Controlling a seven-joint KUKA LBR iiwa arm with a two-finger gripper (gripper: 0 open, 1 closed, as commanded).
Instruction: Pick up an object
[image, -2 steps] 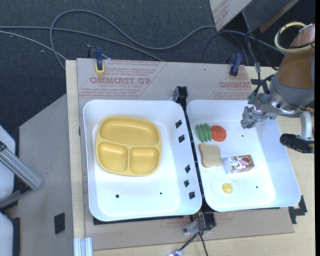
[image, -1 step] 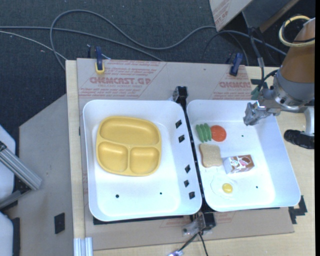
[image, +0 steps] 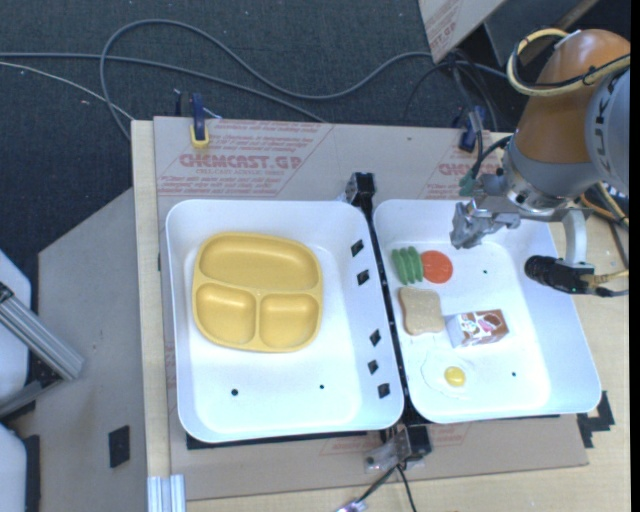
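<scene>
Sitting in the right bin (image: 560, 370) are a tan bread slice (image: 421, 310), a small picture packet (image: 479, 327), a fried egg (image: 449, 376), green beans (image: 407, 264) and a red tomato (image: 437, 267). Above them hangs the gripper (image: 468, 235), holding nothing; open or closed, I cannot tell.

Yellow tray (image: 258, 291) — white bins (image: 190, 330)

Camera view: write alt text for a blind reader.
The gripper hangs over the right bin, near a tomato slice, pea pods, bread, a packet and a fried egg. The left bin holds a yellow divided plate.
</scene>
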